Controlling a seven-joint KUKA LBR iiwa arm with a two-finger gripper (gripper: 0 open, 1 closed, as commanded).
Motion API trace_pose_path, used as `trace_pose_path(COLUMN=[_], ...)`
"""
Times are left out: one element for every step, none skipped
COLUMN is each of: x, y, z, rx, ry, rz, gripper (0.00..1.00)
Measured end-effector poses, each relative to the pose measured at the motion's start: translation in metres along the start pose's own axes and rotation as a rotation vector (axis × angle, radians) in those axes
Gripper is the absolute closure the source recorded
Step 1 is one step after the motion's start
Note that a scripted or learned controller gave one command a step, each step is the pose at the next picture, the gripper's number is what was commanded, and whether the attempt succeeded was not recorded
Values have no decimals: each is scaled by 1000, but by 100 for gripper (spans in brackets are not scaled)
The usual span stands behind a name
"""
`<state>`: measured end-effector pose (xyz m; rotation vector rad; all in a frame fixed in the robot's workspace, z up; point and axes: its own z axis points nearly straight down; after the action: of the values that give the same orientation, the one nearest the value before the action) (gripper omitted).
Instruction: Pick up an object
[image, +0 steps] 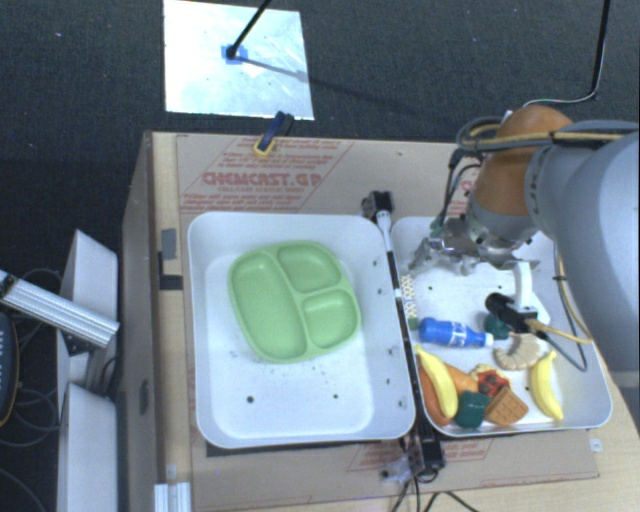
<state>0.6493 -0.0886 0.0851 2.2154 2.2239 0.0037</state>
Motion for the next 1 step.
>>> trace_pose_path(x=[3], y=[-37], z=[1], rx=[2], ry=[0], rz=[3], gripper=[0])
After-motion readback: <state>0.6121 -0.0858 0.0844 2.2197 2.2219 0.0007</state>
